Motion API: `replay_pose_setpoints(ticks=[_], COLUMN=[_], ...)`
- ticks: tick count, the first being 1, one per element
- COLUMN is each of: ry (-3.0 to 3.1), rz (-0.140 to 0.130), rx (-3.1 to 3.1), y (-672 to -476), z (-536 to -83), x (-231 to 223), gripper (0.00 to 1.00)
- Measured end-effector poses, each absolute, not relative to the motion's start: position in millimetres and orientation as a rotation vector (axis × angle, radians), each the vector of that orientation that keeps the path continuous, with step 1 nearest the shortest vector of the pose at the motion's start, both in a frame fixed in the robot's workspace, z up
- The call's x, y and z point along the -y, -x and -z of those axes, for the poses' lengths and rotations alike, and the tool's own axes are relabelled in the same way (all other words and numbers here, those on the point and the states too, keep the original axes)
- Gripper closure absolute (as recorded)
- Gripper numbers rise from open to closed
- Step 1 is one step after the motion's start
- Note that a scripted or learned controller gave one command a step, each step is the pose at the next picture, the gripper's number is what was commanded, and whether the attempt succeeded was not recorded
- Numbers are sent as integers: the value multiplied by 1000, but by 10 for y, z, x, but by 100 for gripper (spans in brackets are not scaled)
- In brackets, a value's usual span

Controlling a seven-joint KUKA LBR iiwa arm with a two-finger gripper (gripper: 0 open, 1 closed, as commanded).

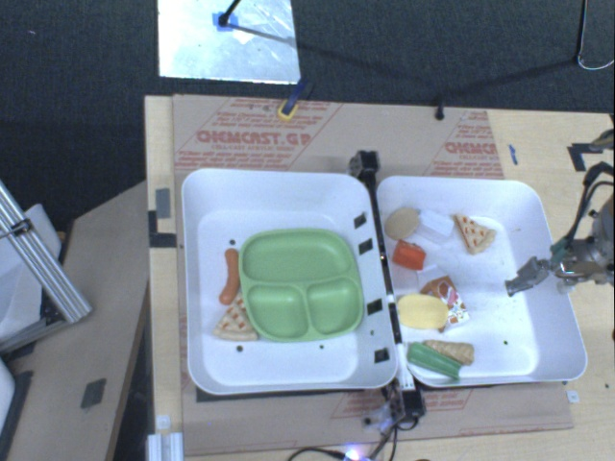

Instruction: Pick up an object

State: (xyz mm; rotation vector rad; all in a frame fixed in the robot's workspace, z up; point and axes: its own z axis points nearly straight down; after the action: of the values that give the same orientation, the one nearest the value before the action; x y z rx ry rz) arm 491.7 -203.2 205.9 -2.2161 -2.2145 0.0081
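My gripper (525, 279) reaches in from the right and hangs over the right part of the right bin (538, 349), above bare white floor. Nothing shows in its grasp. Toy food lies to its left in that bin: a pizza slice (475, 232), a tan round piece (403, 223), a white piece (435, 224), a red block (409, 254), a yellow piece (422, 311), a red-and-white piece (448, 296) and a green piece (433, 359) beside a tan wafer (455, 351).
The left bin (207, 353) holds a green divided plate (299, 283), an orange sausage (231, 275) and a waffle wedge (235, 323). A black divider (381, 267) runs between the bins. Cables hang near the arm at the right edge.
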Motion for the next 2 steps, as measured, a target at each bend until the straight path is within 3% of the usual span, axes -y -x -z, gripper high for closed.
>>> replay_pose_setpoints(ticks=[1,2], ry=[2219,2218], rz=[1,-2], rx=[2226,2220], y=[-4946,-4887], z=[-2113,-1508], x=[2029,2058], gripper=[0,0])
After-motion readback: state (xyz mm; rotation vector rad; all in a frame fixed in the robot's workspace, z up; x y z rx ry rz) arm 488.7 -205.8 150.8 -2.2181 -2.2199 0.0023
